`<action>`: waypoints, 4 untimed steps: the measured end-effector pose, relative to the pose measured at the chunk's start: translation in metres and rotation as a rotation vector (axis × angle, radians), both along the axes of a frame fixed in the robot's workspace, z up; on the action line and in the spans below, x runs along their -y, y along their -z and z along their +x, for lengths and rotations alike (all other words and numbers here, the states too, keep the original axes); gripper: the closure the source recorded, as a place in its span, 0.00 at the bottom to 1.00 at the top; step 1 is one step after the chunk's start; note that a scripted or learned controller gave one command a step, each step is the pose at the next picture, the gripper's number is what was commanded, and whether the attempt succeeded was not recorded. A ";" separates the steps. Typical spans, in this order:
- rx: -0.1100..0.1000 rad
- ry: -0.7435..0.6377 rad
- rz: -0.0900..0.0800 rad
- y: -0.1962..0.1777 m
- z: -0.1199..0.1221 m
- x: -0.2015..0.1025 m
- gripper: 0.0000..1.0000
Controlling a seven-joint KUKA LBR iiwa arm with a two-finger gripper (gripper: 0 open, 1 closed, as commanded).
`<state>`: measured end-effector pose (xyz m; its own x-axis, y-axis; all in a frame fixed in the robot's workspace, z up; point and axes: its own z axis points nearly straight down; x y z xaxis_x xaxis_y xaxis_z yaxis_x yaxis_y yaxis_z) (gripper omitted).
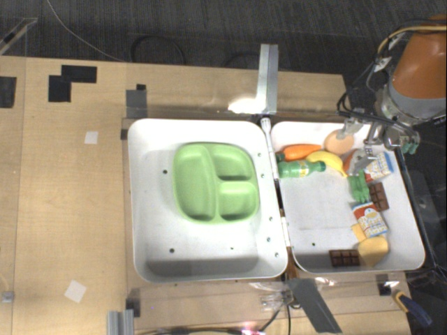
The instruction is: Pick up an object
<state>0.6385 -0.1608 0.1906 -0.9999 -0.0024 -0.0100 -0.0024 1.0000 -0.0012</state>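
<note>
claw (364,153) half-hidden above right bin (314,208)

One camera is looking down from above the bench (63,208), at a slant, from a moderate height. It is taking in both white bins: the left bin (147,208) is sitting near the middle of the frame, and the right bin (314,218) is lying just beside it. Beyond the left bin, dark carpet (174,12) is filling the top. The arm (419,75) is entering from the right of that bin.
</note>
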 end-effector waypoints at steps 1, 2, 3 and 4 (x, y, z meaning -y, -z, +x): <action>0.004 -0.061 -0.002 0.093 -0.045 -0.001 0.00; 0.004 -0.035 -0.004 0.101 -0.086 0.044 0.00; 0.009 0.121 -0.002 0.100 -0.125 0.026 0.00; 0.012 0.266 -0.001 0.100 -0.141 -0.006 0.00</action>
